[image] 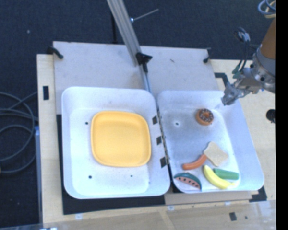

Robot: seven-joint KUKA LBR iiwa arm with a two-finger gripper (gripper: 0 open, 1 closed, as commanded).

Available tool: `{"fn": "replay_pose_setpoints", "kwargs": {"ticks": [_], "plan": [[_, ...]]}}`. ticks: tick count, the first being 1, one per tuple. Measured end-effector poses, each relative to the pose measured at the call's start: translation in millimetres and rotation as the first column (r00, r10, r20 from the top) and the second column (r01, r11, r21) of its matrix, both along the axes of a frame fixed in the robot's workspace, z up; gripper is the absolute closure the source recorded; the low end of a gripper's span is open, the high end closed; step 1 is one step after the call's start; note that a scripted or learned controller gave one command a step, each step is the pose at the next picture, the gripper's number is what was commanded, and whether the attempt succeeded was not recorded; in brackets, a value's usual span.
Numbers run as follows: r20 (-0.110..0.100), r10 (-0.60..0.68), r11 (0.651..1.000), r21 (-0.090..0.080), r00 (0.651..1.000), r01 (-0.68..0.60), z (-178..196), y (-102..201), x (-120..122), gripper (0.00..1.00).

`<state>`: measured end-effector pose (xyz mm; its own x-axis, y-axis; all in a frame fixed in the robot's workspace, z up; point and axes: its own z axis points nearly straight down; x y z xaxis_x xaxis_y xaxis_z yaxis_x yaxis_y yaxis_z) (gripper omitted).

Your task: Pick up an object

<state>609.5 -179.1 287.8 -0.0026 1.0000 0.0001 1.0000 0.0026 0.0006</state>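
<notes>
The right bin [182, 143] holds a brown round donut-like piece [204, 116] near its back, a tan bread slice [216, 153], an orange sausage [194, 163], a yellow banana [215, 178], a green piece [226, 174] and a watermelon slice [188, 181] along the front. My gripper [229, 97] hangs over the bin's back right corner, just right of the donut and apart from it. Nothing shows between its fingers.
A square yellow plate [120, 138] lies in the left bin [77, 128]. A slanted metal pole [126, 28] rises from the bench behind the bins. Cables [9, 138] lie on the dark floor at left.
</notes>
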Motion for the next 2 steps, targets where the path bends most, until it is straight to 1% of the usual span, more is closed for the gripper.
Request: {"fn": "replay_pose_setpoints", "kwargs": {"ticks": [1, 2], "plan": [[0.0, 0.0, 1.0, 0.0, 1.0, 0.0, -13, 43, -10, 1.0], [0.001, 0.001, 1.0, 0.001, 1.0, -0.001, -9, 97, -25, 1.0]]}}
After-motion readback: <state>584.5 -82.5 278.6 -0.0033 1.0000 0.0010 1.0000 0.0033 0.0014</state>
